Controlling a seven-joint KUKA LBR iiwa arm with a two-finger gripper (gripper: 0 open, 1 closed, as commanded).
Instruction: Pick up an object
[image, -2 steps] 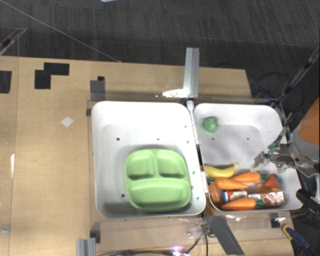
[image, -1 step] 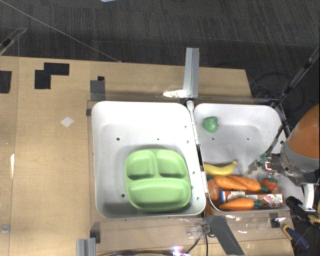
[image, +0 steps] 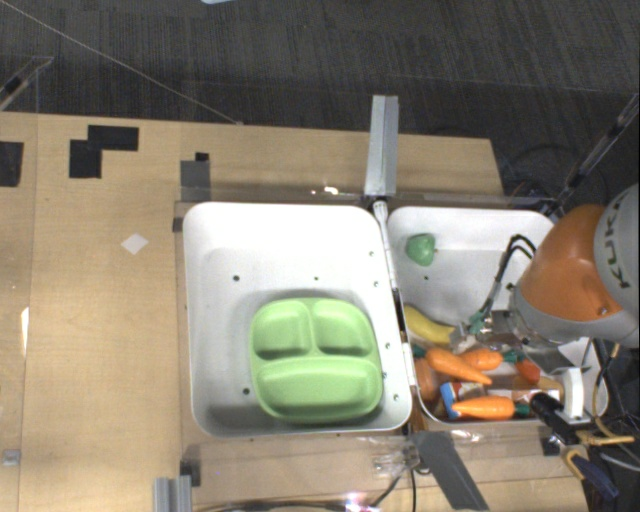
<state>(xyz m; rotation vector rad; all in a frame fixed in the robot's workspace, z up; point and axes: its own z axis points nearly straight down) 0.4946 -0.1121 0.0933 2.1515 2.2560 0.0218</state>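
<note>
The right bin (image: 455, 275) holds a small green round item (image: 420, 249) near its far left corner. Along its near side lie a yellow banana (image: 428, 326), an orange carrot (image: 462, 364) and a second carrot (image: 488, 407), with a small blue piece (image: 450, 397) between them. My gripper (image: 487, 335) hangs low over this pile, just right of the banana and above the upper carrot. The grey arm with its orange band (image: 565, 275) covers the bin's right part. Nothing shows clearly as held.
The left bin (image: 220, 300) holds a green divided plate (image: 315, 358) towards its near right. A metal post (image: 382, 150) stands behind the wall between the bins. Wooden bench top (image: 90, 330) stretches to the left.
</note>
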